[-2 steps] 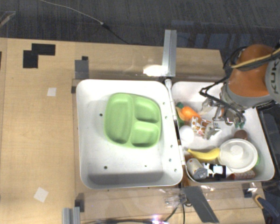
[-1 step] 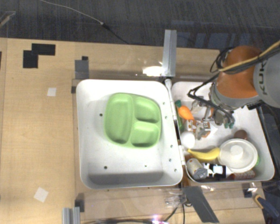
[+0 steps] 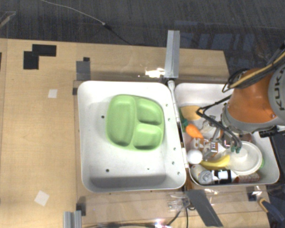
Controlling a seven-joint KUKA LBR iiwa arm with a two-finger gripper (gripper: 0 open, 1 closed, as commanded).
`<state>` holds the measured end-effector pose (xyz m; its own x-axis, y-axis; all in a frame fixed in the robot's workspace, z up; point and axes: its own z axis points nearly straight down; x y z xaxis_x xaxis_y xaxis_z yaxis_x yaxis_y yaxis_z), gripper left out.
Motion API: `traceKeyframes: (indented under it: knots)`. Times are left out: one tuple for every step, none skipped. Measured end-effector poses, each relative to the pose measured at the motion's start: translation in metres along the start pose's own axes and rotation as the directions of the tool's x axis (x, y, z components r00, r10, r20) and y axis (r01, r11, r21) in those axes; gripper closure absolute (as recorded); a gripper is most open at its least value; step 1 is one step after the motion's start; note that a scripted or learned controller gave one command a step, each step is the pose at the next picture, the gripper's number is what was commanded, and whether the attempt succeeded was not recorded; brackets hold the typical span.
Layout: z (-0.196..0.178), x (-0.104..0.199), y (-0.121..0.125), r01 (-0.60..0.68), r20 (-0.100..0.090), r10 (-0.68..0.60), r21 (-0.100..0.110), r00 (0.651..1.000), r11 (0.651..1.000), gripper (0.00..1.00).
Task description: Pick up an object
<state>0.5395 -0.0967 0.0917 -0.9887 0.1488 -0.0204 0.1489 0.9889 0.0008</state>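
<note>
Down in the right bin, the pincer sits low among the clutter, just above the banana and beside the carrot. From my seat I cannot tell how it stands; the wrist and its cables cover it, and nothing visible sits between its tips, so I count no object as held.

The candidates all lie packed in that bin: the banana, the carrot, a white ball near the left wall, a white bowl to the right, a dark bottle along the near edge, and something yellow at the far end.

My worry is the crowding. Things touch or overlap, so a closing pinch could catch two at once, or nudge the banana sideways and come up with nothing. The ball looks likely to roll off at a slight push, and the bowl's rim seems awkward to pinch. The bin's walls are close on the left, so a misjudged descent could strike the divider.

The left bin holds a green divided tray, well apart from the arm. Both bins rest on a pale wooden bench with black markers, and a dark floor lies beyond.
</note>
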Motion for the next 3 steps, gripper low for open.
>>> traceKeyframes:
  knots:
    - [-0.016, -0.006, -0.001, 0.003, 0.018, -0.003, 0.003, 1.000, 1.000, 1.00]
    - [-0.010, 0.037, 0.001, -0.213, 0.035, 0.213, -0.005, 0.976, 0.977, 1.00]
    - [-0.120, 0.039, -0.058, -0.065, -0.003, 0.065, 0.004, 0.998, 0.998, 1.00]
